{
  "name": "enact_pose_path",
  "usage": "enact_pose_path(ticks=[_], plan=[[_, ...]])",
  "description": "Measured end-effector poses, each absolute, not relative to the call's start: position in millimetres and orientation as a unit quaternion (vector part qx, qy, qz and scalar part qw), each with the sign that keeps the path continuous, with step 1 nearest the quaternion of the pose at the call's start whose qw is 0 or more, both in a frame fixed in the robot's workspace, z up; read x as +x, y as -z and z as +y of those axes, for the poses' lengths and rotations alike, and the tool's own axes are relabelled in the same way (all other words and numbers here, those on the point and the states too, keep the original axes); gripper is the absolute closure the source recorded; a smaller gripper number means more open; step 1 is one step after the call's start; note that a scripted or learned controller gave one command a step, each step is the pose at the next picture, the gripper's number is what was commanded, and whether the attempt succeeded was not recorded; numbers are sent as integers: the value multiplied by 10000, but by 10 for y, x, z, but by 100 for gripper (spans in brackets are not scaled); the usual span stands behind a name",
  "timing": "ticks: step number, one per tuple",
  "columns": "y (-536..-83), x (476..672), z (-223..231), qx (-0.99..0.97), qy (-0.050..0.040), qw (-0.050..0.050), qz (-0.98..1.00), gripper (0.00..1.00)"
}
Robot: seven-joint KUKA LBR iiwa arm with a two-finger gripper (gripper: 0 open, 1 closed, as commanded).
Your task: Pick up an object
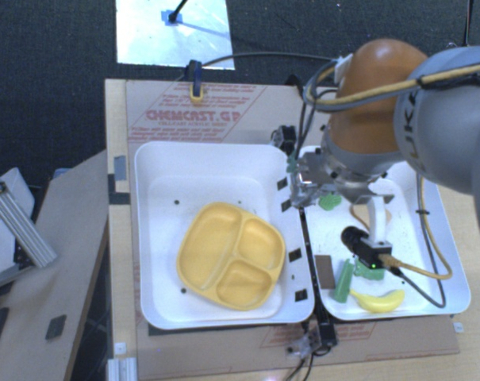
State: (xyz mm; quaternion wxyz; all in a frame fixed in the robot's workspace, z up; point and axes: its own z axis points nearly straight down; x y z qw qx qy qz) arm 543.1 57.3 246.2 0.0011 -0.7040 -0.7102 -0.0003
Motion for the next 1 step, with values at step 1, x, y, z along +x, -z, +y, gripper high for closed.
enact_pose_path(ticks=[1], plan=[[-2232,5344,1019,-7041,1,10,-7101,100]])
